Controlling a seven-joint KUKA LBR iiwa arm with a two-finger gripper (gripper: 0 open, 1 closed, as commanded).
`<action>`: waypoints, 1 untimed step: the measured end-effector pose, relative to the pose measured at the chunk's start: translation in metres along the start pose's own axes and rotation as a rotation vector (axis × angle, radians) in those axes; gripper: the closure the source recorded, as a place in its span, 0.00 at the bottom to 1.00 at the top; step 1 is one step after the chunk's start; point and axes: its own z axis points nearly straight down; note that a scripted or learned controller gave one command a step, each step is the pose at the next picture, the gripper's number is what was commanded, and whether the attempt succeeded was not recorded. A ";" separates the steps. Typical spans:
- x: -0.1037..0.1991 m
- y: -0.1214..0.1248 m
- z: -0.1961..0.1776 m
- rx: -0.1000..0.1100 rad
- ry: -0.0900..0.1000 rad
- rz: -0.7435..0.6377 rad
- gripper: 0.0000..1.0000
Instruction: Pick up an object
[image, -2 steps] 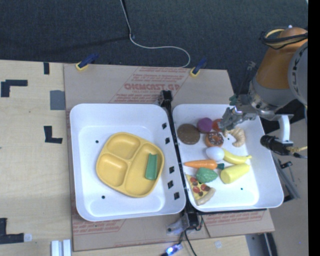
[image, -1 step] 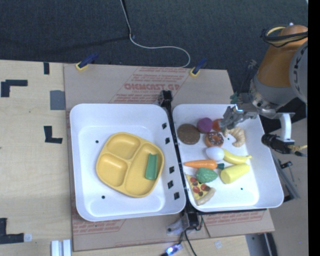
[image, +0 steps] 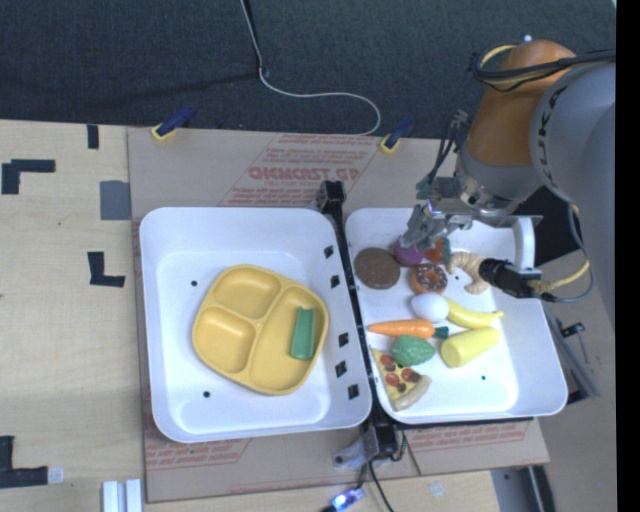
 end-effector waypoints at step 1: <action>0.051 0.006 0.007 0.001 0.000 0.000 1.00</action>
